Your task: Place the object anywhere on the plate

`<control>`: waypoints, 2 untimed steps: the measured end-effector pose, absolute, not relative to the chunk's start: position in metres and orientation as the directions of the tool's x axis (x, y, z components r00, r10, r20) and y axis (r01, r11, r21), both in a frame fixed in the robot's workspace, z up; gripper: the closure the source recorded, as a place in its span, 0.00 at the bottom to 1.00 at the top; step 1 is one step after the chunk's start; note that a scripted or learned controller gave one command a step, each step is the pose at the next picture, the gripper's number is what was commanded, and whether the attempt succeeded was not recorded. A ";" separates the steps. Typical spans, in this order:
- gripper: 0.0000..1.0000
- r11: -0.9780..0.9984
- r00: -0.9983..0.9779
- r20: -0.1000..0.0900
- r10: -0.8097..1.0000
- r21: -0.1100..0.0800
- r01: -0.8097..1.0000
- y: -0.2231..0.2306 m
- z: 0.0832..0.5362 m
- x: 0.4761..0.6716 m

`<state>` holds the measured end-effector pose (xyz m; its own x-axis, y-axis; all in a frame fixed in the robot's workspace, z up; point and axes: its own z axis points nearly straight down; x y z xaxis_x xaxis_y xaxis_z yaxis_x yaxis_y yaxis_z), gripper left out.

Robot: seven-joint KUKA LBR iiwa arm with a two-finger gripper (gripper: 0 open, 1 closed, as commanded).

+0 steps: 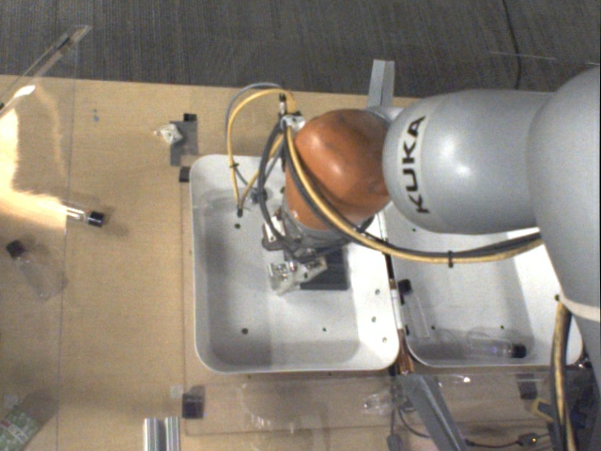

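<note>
My gripper hangs low over the middle of the left white bin, under the orange wrist band. Right beside it, on its right, lies a dark flat shape, partly covered by the wrist; I cannot tell what it is. A clear tube with a dark cap lies near the front wall of the right bin. The arm hides much of that bin and the back right of the left one.
A small vial with a black cap and a clear bottle lie on the wooden bench left of the bins. Black clamps stand at the left bin's corners. Yellow cables loop above the wrist.
</note>
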<state>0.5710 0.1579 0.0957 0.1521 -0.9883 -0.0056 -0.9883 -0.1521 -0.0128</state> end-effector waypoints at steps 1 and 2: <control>1.00 -0.370 0.370 -0.004 -0.929 -0.009 -0.929 0.210 0.168 0.579; 1.00 -0.744 0.744 0.007 -0.669 -0.014 -0.668 0.221 0.092 0.491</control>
